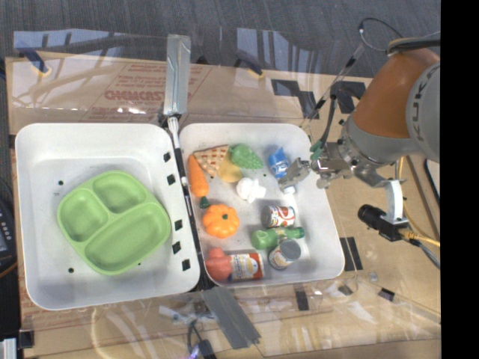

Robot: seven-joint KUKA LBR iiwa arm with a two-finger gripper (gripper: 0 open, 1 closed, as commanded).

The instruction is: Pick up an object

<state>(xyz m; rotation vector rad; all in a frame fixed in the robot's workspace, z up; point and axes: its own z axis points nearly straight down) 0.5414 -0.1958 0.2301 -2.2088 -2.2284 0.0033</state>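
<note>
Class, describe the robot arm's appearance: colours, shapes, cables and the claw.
The arm is bulky and rounded: a broad orange band over grey casing. Thin black cables loop above the wrist. The claw is small, grey metal, with a greenish part behind it.

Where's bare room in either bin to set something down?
Left bin: bare floor all around the green plate, widest along the far wall. Right bin: crowded, from waffle to ketchup bottle; small gap between pumpkin and soda can.

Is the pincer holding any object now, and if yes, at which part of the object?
It cannot be told: the pincer sits against the blue bottle in the right bin.
</note>
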